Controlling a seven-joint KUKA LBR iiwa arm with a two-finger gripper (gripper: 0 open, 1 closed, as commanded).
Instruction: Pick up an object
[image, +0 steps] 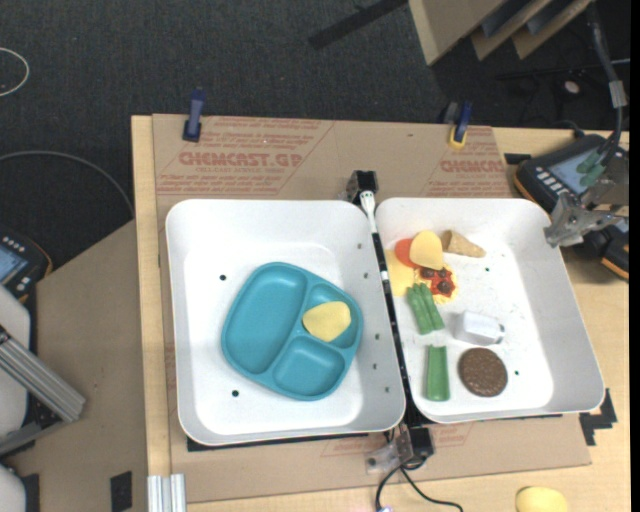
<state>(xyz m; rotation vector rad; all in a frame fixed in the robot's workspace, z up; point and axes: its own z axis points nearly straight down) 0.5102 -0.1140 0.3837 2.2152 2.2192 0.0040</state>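
Note:
The right bin (560, 330) holds several small items. A yellow piece (428, 247) lies on a red piece (404, 250), with a tan wedge (463, 243) next to them. Nearer the front lie a small red and dark item (439, 283), a green pod (424, 309), a grey-white block (479, 326), a green stick (436, 372) and a brown disc (483, 372). In the left bin (200, 250) a teal divided plate (265, 325) carries a pale yellow piece (327, 320). My gripper (568, 226) hangs as a grey shape over the right bin's far right rim, away from all the items.
The bins share a middle wall (385, 300) with a black clip (363, 185) at its far end. Blue clamps (193, 115) (459, 122) hold the cardboard base. A dark device (560, 175) lies beyond the right bin. A yellow object (540, 498) lies at the bench's front right.

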